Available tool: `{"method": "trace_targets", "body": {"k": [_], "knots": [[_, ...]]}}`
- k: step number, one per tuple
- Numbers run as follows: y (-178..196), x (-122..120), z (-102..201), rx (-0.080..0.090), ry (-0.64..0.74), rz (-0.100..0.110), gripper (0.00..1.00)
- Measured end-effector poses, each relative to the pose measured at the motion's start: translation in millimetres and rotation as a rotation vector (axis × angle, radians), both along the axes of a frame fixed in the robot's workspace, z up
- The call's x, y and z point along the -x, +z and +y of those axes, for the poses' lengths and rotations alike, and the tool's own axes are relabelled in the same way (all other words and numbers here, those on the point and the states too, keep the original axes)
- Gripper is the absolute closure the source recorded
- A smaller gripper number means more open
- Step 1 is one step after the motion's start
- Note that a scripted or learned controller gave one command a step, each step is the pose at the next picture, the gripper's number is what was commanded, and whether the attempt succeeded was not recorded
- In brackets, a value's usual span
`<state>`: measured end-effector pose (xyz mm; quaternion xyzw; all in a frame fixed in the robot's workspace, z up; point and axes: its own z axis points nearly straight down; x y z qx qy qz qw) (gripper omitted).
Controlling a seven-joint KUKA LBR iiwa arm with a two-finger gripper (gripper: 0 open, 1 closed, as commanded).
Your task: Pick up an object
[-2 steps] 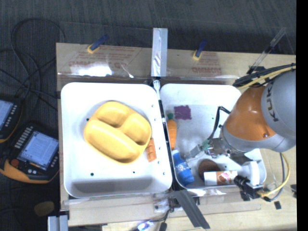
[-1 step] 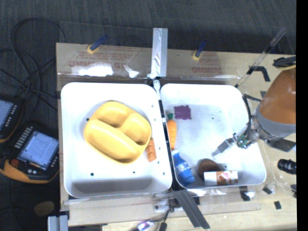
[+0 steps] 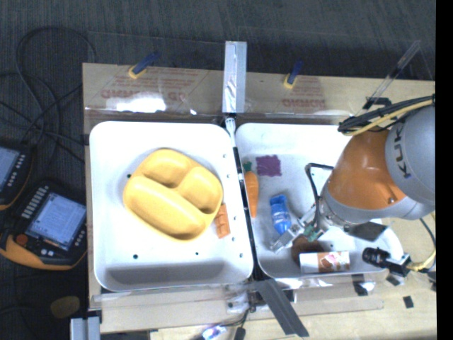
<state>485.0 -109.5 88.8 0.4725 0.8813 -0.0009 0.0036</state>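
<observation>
arm (image 3: pixel 375 179): hangs over right bin (image 3: pixel 333 137)
hand (image 3: pixel 301 236): low by blue bottle (image 3: pixel 280 214) and white tube (image 3: pixel 324 262); grip unreadable
left bin (image 3: pixel 106 190): yellow block (image 3: pixel 173 193)

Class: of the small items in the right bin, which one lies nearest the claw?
The brown object, right beside the claw; the blue bottle, carrot and purple piece lie farther left.
</observation>
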Motion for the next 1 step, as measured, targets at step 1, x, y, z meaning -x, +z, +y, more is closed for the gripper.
{"method": "trace_targets", "body": {"k": [1], "knots": [[0.4, -96.3, 5.1, -0.004, 0.072, -0.007, 0.00]]}}
